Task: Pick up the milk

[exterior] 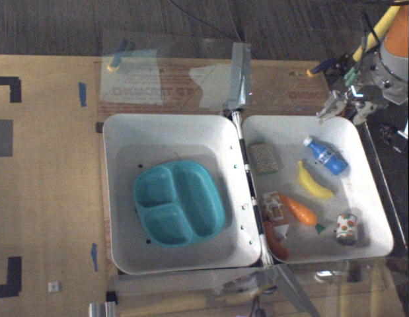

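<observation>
The milk (273, 207) is a small white carton with a red print. It lies in the right bin (376, 197) near the left wall, touching the orange carrot (298, 209). My gripper (344, 109) hangs over the bin's far right corner, well away from the milk. Its fingers are spread open with nothing between them.
The right bin also holds a blue bottle (325, 156), a banana (313, 183), a patterned can (347, 228), a speckled sponge-like block (265, 158) and a red item (277, 242). A teal divided plate (180, 203) lies in the left bin (118, 177).
</observation>
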Motion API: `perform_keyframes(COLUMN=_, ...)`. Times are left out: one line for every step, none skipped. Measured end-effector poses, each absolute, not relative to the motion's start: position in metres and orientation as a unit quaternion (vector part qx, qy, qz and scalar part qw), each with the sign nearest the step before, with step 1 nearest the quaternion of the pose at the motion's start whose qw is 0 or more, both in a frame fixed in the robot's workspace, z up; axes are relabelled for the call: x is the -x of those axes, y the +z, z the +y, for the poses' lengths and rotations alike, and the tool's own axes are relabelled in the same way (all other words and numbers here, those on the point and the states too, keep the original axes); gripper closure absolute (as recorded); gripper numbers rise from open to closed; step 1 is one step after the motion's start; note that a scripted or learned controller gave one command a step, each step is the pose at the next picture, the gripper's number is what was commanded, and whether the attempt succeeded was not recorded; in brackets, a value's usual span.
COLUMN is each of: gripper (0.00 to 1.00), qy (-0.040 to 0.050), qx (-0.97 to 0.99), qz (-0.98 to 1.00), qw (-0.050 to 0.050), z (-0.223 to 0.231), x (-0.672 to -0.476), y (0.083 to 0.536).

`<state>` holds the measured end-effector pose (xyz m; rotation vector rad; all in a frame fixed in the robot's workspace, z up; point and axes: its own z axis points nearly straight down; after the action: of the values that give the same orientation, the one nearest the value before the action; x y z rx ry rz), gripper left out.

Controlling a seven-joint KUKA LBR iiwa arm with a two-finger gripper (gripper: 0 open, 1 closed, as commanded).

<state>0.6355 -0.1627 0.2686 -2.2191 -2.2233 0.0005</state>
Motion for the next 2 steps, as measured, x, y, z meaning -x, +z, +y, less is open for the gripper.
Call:
perform_keyframes(gripper=0.00, qy=0.0005, qx=0.642, qz=-0.767, qw=0.001, z=-0.063, x=-0.564, y=0.199)
perform_keyframes(gripper=0.00, qy=-0.0008, qx=0.526, qz=-0.850, qw=-0.002, z=-0.074, x=-0.593, y=0.185)
